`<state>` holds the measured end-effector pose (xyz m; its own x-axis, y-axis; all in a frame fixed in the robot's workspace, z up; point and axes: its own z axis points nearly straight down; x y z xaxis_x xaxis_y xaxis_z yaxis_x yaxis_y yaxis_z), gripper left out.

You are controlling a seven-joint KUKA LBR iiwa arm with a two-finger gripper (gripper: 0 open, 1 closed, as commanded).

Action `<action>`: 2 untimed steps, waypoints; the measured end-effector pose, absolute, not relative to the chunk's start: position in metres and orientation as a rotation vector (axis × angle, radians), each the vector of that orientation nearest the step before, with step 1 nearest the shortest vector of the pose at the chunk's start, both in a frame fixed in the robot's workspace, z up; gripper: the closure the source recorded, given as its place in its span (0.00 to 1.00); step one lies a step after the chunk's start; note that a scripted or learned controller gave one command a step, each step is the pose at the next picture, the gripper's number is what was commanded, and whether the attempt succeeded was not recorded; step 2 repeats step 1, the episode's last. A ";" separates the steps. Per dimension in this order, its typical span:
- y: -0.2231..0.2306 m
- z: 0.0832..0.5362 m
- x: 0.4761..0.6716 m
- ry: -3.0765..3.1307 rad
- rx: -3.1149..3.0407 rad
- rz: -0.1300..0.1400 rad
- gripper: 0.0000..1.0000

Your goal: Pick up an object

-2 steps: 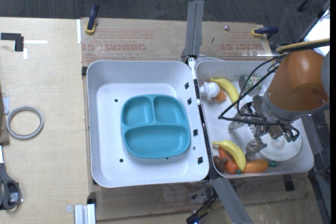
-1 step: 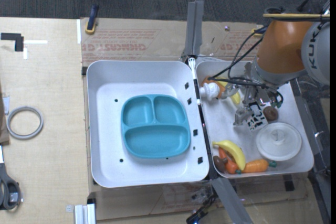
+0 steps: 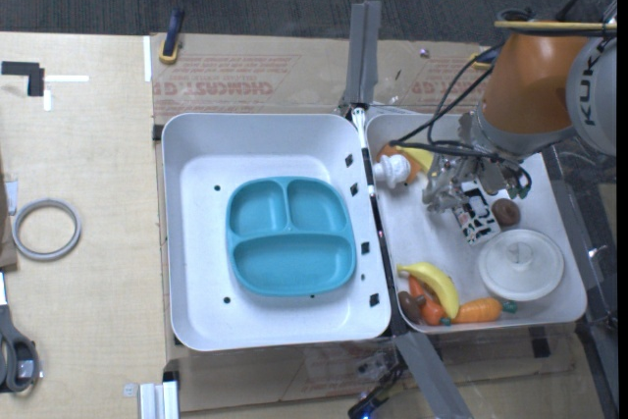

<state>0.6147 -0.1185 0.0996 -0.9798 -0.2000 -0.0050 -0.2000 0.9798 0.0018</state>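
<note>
Listing, L to R:

- Tabletop: pale wood, left of both bins.
- Scissors: bottom-left edge of tabletop, partly cut off.
- Tape roll: grey ring, lying flat, well apart from the bins.
- Clamp: blue w/ yellow tip, at top edge of the cardboard sheet that lies behind the bins.
- Left bin: white, shallow. Holds one item, a blue plate w/ three compartments, sitting flat approx. mid-bin.
- Grey post: upright at the back, where the two bins meet.
- Right bin: white, touching left bin. Holds all the loose items that could be picked:
  - white bottle, back-left corner, touching an orange piece; back banana just behind it.
  - front banana, front-left, resting over small reddish-brown pieces.
  - carrot, along front wall, just right of front banana.
  - black-and-white box, mid-bin, directly below the jaws.
  - brown lump, just right of the box.
  - white round lid, front-right, near the carrot.
- Arm: orange band, enters from right, wrist over back half of right bin w/ black cables looped round it.
- Jaws: low over mid-bin, betw. bottle and box. Apart or together: can't tell, metal parts and cables overlap. No item seen between them; every item lies in the bin.
</note>
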 end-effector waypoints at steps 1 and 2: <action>-0.183 0.090 0.609 3.033 -0.808 0.002 1.00; -0.183 0.090 0.609 3.033 -0.808 0.002 1.00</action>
